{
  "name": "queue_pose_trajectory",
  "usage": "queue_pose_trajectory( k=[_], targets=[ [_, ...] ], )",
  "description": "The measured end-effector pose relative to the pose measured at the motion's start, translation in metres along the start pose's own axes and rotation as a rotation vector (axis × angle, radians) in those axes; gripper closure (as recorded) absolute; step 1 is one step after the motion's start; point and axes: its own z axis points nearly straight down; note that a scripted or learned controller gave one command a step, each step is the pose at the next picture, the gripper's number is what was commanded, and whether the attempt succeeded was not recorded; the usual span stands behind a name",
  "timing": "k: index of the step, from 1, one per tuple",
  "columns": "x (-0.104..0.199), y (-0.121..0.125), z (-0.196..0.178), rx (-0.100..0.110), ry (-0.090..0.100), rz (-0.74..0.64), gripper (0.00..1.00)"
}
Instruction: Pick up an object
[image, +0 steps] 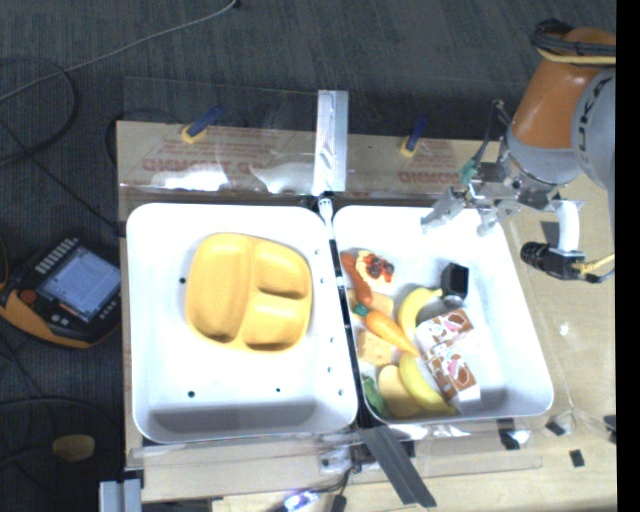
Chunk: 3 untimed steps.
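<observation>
Now | pincer (460, 212) spread wide, holding nothing, over right bin (500, 300) | bananas (415, 385), carton (450, 362) crowded below

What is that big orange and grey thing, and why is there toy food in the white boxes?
That orange and grey thing is a robot arm. The picture comes from one camera above the bench, looking down at a slant, and the arm reaches in from the right. Its grabbing part, called the end effector, hangs above the far edge of the right bin. It holds nothing. Its job is to pick something up.

The right bin has a pile of pretend food: bananas, a carrot, a small patterned carton and a little black block. The left bin has one yellow tray with compartments.

On the floor at the left lies a handheld controller.
</observation>
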Motion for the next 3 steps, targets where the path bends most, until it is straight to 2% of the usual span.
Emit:
queue_pose_trajectory(
  k=[1, 2, 3],
  targets=[
    [0.038, 0.009, 0.106, 0.001, -0.002, -0.069, 0.0],
    [0.042, -0.025, 0.13, -0.012, -0.006, -0.095, 0.0],
    [0.005, -0.058, 0.13, -0.012, -0.005, -0.093, 0.0]
  ],
)
